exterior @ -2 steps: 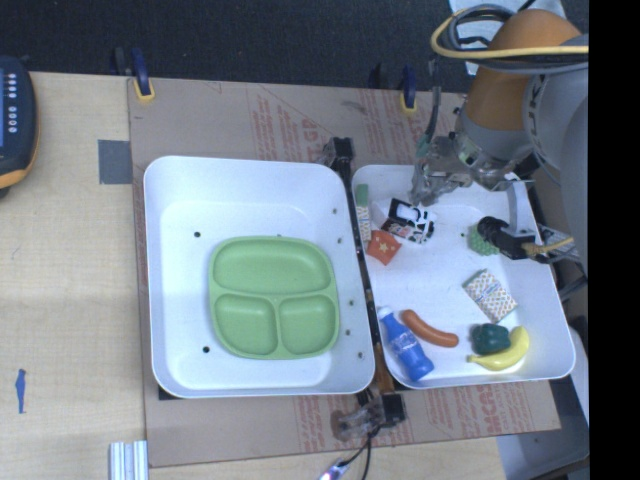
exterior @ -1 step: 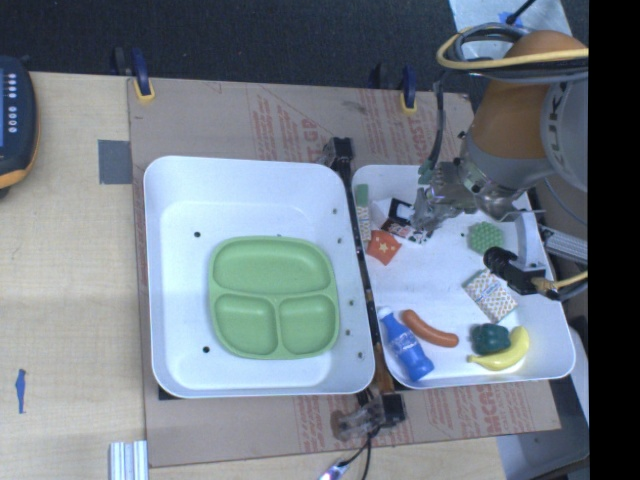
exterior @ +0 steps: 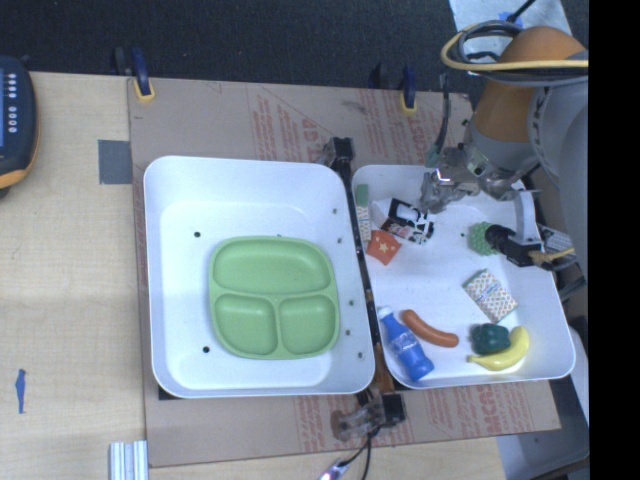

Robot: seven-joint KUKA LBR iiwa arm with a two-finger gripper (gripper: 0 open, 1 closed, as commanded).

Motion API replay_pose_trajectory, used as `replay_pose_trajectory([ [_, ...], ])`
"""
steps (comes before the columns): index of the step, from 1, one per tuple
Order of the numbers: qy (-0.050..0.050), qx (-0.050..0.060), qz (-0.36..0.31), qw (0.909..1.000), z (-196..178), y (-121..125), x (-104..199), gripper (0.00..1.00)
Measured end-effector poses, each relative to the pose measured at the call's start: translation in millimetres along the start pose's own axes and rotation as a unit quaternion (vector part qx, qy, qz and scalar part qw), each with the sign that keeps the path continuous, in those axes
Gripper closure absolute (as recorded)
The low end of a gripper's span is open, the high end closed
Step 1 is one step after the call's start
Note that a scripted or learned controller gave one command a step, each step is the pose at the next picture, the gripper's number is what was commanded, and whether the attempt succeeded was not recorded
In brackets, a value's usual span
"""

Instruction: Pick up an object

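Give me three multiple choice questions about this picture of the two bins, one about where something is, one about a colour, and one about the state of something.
1. Where does the green tray lie?
A. left bin
B. right bin
C. on the bench outside the bins

2. What colour is the bottle at the near edge of the right bin?
A. red
B. blue
C. white

3. How does the banana lie?
A. apart from everything
B. standing on end
C. flat, touching a dark green item

Answers:
1. A, the tray fills the middle of the left bin.
2. B, its body is blue.
3. C, it curves flat in the near right corner against the dark green item.
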State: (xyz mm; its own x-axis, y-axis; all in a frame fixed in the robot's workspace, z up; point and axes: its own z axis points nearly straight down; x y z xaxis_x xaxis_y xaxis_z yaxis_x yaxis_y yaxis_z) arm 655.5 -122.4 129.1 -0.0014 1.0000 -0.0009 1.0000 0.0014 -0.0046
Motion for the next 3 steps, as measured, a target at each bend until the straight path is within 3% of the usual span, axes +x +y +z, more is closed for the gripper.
replay_pose_trajectory([
  [1,-0.002,-0.006,-0.002,1.0000,3.4,-32.8,-2.6,1.00],
  [2,0.001,-0.001,-0.001,1.0000,-10.2,1.0,20.7,1.00],
  [3,0.001,-0.001,-0.002,1.0000,-63.2,-40.4,62.8,1.00],
])
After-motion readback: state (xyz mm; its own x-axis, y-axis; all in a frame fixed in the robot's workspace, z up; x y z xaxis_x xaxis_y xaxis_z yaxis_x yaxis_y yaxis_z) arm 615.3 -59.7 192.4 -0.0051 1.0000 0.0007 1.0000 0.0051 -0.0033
